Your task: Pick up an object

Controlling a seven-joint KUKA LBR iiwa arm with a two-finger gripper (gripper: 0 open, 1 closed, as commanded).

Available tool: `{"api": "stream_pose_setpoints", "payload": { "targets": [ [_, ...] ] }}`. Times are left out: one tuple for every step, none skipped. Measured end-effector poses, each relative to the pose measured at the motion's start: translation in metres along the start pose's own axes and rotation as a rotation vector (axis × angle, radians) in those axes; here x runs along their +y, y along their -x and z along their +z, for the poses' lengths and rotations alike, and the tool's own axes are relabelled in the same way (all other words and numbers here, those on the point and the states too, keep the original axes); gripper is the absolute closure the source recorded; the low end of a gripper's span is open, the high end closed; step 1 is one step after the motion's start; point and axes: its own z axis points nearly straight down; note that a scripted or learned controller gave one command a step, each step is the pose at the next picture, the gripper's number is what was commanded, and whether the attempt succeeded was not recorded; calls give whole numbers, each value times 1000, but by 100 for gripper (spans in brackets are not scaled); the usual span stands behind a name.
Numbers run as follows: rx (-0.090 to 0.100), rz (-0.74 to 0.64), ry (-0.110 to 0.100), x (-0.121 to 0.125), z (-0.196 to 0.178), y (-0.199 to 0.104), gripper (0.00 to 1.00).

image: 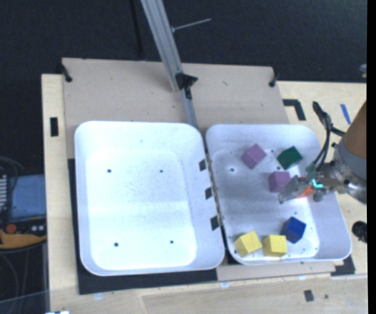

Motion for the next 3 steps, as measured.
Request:
{"api": "stream_pose_setpoints", "payload": {
  "targets": [
    [1,1,-7,-7,60,5,0],
    [1,1,-6,-4,116,15,0],
    [0,3,-1,-3,123,16,0]
  ]
}}
